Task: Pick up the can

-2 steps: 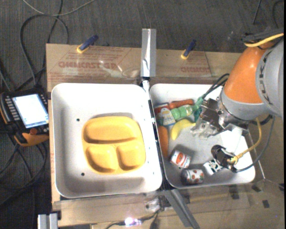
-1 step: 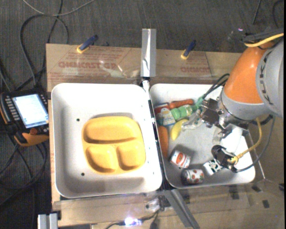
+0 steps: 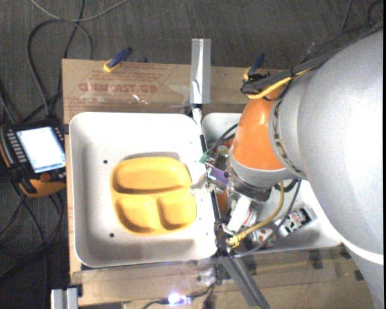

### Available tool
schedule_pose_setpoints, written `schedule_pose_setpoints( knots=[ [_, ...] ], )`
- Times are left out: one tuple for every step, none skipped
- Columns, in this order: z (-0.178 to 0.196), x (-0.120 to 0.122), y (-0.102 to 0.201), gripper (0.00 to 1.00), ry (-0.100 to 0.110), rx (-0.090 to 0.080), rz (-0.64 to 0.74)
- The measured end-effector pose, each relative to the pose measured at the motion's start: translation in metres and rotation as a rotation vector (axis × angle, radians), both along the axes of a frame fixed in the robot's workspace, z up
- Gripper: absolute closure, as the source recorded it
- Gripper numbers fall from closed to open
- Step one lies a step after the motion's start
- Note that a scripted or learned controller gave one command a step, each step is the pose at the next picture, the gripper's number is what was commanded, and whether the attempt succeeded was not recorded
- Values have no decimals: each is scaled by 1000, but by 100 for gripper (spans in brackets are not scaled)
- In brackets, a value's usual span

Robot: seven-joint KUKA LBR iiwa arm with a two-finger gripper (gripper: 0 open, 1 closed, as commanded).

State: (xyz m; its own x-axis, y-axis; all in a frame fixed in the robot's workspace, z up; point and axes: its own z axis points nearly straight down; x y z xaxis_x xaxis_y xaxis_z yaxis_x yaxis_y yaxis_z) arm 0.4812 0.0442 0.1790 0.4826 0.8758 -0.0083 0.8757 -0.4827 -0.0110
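A white can (image 3: pixel 297 219) with dark and red print lies on its side in the right bin (image 3: pixel 213 122), near that bin's front edge. Another small piece with red marks (image 3: pixel 265 237) shows just left of it; I cannot tell whether it belongs to the can. My gripper (image 3: pixel 222 199) is low over the left side of the right bin, close to the wall between the bins and to the left of the can. The grey wrist and orange band cover most of it. A brownish patch under the gripper is too hidden to name.
The left bin (image 3: pixel 90 172) holds a yellow compartment plate (image 3: pixel 153 193) in its middle. The big grey arm covers most of the right bin. A teach pendant (image 3: pixel 33 150) and cables lie on the floor at the left.
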Motion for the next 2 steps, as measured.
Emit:
schedule_pose_setpoints(
  knots=[
    [0, 35, -49, 0, -2, -1, 66],
    [248, 131, -40, 0, -6, -2, 204]
  ],
)
